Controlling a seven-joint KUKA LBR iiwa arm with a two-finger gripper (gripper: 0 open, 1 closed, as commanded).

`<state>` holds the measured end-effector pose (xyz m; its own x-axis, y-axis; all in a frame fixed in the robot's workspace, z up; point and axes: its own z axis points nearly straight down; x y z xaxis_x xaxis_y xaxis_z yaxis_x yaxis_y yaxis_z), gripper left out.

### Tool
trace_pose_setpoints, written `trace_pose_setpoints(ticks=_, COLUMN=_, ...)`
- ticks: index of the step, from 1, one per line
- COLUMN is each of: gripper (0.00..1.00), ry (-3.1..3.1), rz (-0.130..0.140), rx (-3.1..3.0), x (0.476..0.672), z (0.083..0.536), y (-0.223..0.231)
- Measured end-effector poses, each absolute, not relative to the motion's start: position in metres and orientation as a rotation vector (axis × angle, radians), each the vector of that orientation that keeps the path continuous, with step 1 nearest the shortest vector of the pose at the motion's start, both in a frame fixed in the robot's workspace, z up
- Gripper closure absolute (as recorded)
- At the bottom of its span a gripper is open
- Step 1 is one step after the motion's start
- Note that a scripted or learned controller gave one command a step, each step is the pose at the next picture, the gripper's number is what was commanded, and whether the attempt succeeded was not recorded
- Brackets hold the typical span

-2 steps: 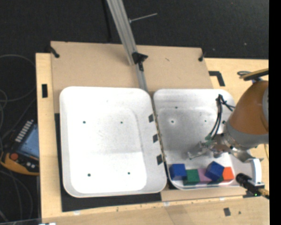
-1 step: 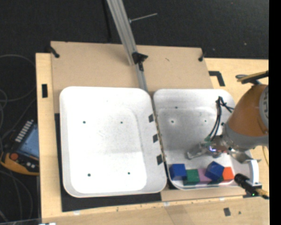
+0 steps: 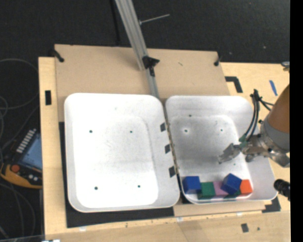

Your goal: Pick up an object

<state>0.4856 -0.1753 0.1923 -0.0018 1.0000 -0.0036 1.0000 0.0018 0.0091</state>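
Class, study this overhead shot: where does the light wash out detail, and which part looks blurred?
Camera view: the right bin floor shows a bright glare with a grey shadow patch; the gripper is soft and smeared; the blocks at the near wall stay fairly crisp.

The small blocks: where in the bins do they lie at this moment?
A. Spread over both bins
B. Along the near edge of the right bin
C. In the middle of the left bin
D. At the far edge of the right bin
B: the blue block, green block and orange block sit in a row along the near wall of the right bin.
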Motion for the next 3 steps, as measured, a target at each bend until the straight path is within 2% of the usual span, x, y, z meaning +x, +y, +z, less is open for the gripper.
trace_pose_setpoints(ticks=1, gripper=0.00, ry=2.214, rz=0.000, rx=2.219, x=0.484, z=0.225, y=-0.213)
trace_pose_setpoints(ticks=2, gripper=0.00, ry=2.225, rz=0.002, rx=2.214, x=0.485, z=0.230, y=-0.192)
trace_pose_setpoints(ticks=3, gripper=0.00, ry=2.216, rz=0.001, rx=2.220, x=0.485, z=0.096, y=-0.212)
